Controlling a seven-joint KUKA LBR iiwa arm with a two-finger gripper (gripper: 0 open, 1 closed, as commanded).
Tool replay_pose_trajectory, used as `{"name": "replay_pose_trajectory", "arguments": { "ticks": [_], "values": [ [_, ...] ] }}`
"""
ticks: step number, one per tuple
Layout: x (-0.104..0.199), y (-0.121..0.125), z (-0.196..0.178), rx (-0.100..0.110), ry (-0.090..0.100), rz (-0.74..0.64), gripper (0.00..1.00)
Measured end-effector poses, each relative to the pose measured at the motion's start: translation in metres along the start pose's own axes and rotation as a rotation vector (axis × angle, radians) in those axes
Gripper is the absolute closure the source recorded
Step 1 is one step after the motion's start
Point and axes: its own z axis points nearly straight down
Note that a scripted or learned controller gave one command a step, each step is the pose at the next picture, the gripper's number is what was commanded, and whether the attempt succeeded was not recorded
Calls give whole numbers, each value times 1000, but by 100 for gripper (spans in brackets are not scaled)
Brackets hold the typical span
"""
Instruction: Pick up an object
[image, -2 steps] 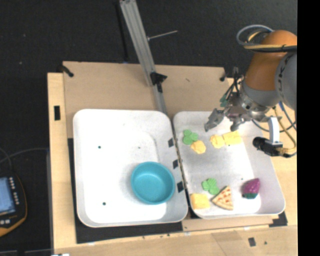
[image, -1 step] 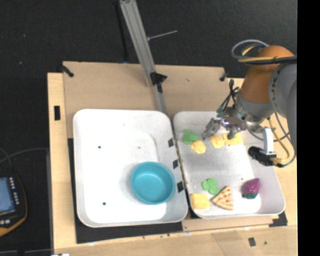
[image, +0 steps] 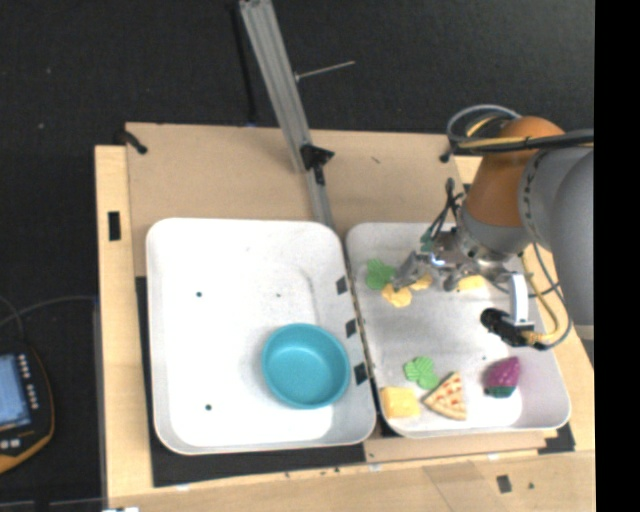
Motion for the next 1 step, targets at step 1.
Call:
{"name": "replay_pose_trajectory", "arguments": {
  "ticks": [1],
  "values": [
    [-1,1,-13,-5,0,2,100]
  ]
}}
